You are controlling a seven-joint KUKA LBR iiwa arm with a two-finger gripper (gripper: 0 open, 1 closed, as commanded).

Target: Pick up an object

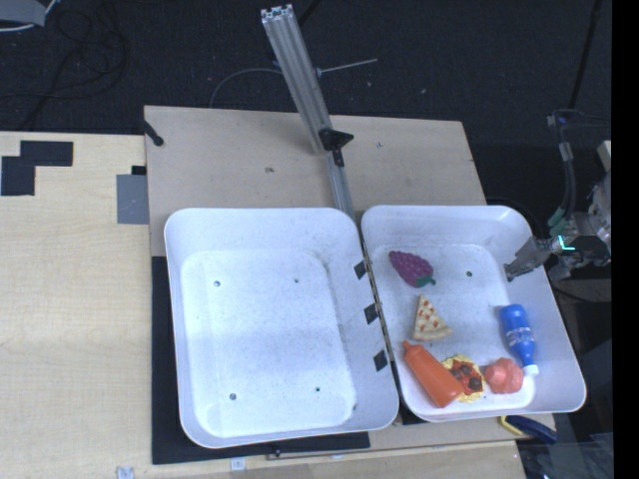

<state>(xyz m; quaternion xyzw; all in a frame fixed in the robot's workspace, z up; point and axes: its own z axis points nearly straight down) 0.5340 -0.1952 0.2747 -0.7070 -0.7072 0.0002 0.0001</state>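
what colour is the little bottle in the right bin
Blue with a white cap; the bottle shows clearly in the camera view.

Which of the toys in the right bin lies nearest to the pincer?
The blue bottle, lying beside the bin's right wall, just below the pincer. The purple grapes, pizza slice and orange carrot lie farther left.

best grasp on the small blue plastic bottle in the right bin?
Grip the small blue plastic bottle across its mid-body, coming straight down. It lies flat, long axis roughly along the right white bin wall, white cap toward the near end. Both flanks look free, though the wall side is probably tight.
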